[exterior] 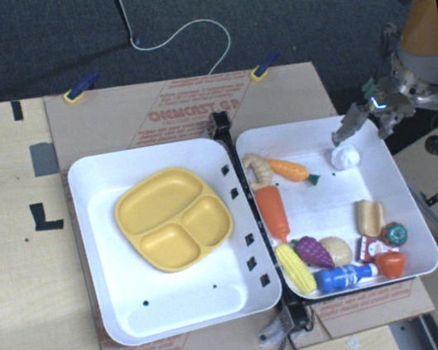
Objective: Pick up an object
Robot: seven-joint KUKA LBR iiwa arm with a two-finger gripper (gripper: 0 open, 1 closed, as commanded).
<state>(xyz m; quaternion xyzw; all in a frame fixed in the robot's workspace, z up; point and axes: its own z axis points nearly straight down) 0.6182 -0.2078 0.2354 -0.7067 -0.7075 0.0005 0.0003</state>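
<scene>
- The gripper [358, 122] is being held above the far right corner of the right bin [378, 199], with the orange-banded arm [419, 26] reaching in from the right
- Whether its fingers are apart or together cannot be told; nothing is being seen between them
- A small white round object [345, 158] is lying just below the gripper
- The other toy foods are being kept in the same bin: a carrot [289, 169], a corn cob [295, 267], a purple piece [312, 251] and a blue bottle [344, 277]
- A yellow divided plate [174, 218] is being carried by the left bin [126, 312]
</scene>
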